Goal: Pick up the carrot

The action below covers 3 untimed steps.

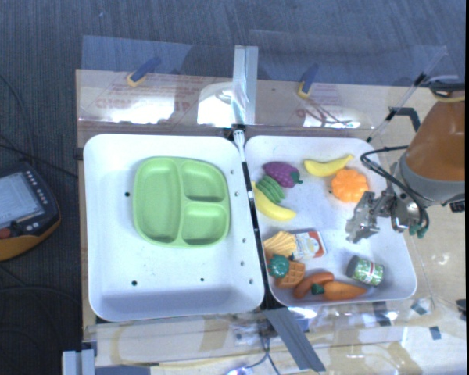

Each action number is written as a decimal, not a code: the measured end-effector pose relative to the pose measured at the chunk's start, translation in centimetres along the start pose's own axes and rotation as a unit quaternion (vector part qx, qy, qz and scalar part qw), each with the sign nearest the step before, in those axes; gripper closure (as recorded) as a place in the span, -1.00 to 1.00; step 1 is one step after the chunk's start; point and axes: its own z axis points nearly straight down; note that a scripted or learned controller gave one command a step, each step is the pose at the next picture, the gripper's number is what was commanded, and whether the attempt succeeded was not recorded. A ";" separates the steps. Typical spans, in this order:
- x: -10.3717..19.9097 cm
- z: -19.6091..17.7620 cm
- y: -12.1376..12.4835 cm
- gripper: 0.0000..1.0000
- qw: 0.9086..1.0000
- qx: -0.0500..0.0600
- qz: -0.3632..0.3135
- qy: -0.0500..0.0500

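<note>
The carrot point(342, 291) is orange with a green stub at its left end. It lies flat along the front wall of the right bin point(391, 241), just in front of a red-brown sausage point(313, 280). My gripper point(363, 226) hangs over the right half of that bin, behind the carrot and slightly to its right, with the green can point(367, 271) between them. The gripper is open, nothing is between its fingers, and it is well apart from the carrot.
The right bin also holds an orange pumpkin point(349, 184), two bananas point(327, 165) point(272, 205), purple grapes point(281, 172), a white packet point(309, 244) and a waffle piece point(291, 273). A green divided plate point(181, 201) sits in the left bin point(109, 287).
</note>
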 end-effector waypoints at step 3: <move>-11.1 6.0 1.2 -1.00 0.986 -0.001 0.162 0.030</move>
